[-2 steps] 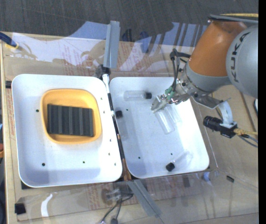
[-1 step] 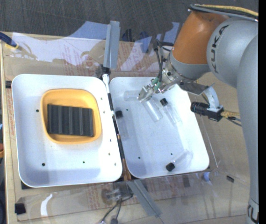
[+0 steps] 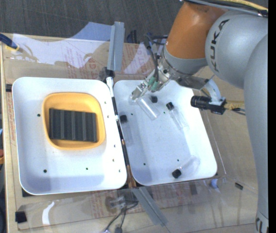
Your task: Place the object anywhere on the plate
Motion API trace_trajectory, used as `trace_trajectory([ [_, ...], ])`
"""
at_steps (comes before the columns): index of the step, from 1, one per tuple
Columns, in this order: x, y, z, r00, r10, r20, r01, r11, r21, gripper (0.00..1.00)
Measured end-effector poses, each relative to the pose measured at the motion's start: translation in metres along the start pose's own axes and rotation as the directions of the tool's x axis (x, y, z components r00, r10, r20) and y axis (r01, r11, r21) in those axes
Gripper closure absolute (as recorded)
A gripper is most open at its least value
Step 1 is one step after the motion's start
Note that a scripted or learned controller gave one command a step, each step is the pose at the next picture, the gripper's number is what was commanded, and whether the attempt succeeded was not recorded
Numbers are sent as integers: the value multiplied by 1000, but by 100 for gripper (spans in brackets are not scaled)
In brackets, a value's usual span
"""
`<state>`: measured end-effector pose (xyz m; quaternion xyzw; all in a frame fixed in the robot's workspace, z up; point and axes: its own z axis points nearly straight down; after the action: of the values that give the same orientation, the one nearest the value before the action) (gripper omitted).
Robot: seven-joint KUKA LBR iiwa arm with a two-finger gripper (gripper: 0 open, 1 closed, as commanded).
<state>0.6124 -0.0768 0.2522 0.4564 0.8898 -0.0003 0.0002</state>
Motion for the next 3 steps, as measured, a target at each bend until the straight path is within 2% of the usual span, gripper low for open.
trace_trajectory([
  [1, 0, 0, 0, 1000, 0, 0, 0, 1000, 0, 0],
  [2, 2, 27, 61, 930, -366, -3, 366, 930, 1, 0],
  [3, 1, 27, 61, 931, -366, -3, 366, 931, 1, 0],
])
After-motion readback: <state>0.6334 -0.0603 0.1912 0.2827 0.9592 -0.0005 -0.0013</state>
